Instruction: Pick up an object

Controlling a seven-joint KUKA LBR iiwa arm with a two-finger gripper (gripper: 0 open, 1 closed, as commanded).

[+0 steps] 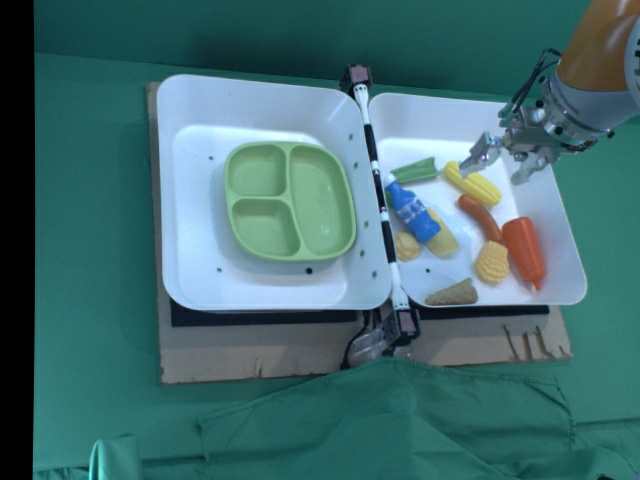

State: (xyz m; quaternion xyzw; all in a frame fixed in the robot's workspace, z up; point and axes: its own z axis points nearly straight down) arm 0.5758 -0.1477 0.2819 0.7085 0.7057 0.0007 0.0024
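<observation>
Nearest the camera: rumpled green cloth (pixel 400 418), overlapping the front edge of the brown cardboard sheet (pixel 250 358) under both bins.

Right bin (pixel 570 278), front to back:
- tan cone-shaped piece (pixel 453 293), near the front wall
- yellow ridged piece (pixel 491 262), beside the orange carrot (pixel 524 252)
- blue bottle (pixel 412 213), lying slantwise close to the divider, over small yellow pieces (pixel 425 240)
- orange-red sausage (pixel 480 216), mid-bin
- corn cob (pixel 471 183) and green pod (pixel 414 170), further back

Left bin (pixel 190 268): light green three-compartment plate (pixel 290 200), flat and centred.

Furthest back, right side: gripper (pixel 505 161), fingers spread apart, nothing between them, suspended above the rear of the right bin, just beyond the corn cob. Contact with the cob not determinable. Orange band of the arm (pixel 605 33) at the upper right corner
</observation>
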